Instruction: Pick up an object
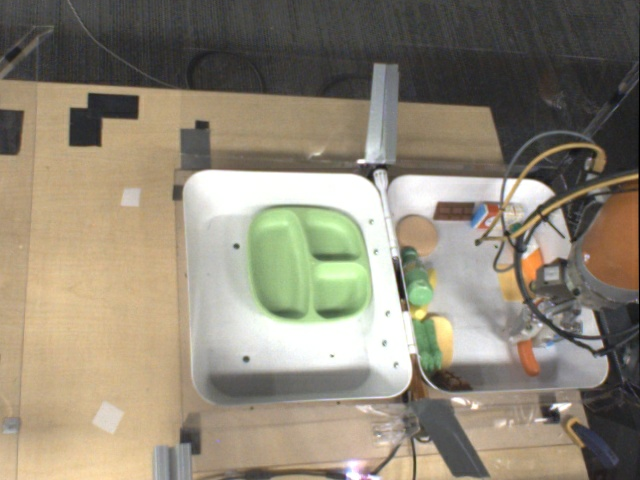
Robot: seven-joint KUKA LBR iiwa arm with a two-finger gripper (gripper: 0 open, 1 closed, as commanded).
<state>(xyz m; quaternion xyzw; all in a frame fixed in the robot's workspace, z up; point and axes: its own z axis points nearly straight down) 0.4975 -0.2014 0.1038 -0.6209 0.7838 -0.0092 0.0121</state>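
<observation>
Low over the right bin (575, 373), the gripper (545, 320) sits at the far right of the view, wrapped in yellow and black cables; whether it is open or closed cannot be told, and nothing can be seen in its grasp. The arm (612, 248) above it shows its orange band and is cut off by the frame edge.

Around the gripper lie several small objects. An orange carrot-like piece (528, 358) rests just below it near the bin's front wall, and a yellow item (510, 284) lies partly hidden behind it. Along the bin's left wall sit a round tan object (418, 234), a green bottle-shaped toy (417, 288) and a green-and-yellow toy like an ear of corn (434, 340), with a dark brown piece (455, 379) in the front corner. Near the back wall lie a brown bar (453, 209) and a small red, white and blue packet (487, 215); any print on them is too small to read.

The left bin (215, 368) holds a light green divided plate (306, 262) with three compartments. Both bins rest on the wooden counter (90, 298).
</observation>
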